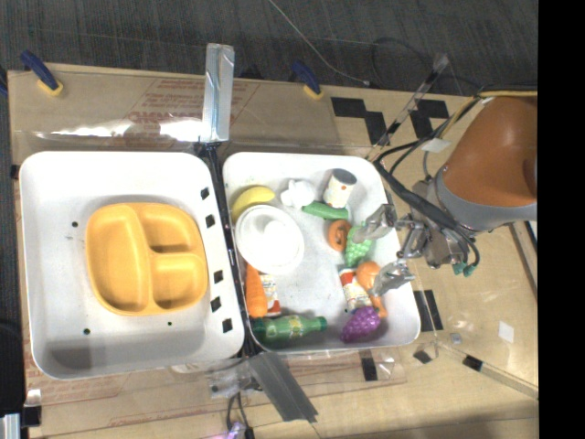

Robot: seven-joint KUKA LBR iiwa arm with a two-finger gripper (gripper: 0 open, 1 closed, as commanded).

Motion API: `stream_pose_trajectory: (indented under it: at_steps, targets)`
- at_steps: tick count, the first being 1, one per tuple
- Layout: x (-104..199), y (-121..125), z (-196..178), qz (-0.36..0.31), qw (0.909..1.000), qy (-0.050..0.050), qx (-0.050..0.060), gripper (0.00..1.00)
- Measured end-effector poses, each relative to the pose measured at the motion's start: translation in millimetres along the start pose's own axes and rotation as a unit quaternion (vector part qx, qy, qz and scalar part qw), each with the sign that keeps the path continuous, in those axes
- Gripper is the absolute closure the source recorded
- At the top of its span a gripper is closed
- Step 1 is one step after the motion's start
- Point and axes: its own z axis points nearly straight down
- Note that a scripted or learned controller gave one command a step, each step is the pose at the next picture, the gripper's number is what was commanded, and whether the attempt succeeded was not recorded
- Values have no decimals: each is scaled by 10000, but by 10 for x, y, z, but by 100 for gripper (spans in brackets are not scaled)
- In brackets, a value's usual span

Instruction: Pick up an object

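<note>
Small toy foods in the right bin (315,167), the green grapes (358,245) and orange piece (367,273) at its right edge, judged light, hard and slippery, best pinched across their middles; pincer (388,245) stands open beside them, apparently holding nothing.

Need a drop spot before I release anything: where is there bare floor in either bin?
Left bin: bare floor all around the yellow tray, widest along its near edge. Right bin: crowded; one small patch between white bowl, orange carrot and purple grapes.
</note>
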Motion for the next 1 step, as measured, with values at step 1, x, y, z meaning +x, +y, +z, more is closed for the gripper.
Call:
stream_pose_trajectory:
  at_steps: [1]
  targets:
    - [-120, 1, 1204, 122, 9999, 24, -10, 0]
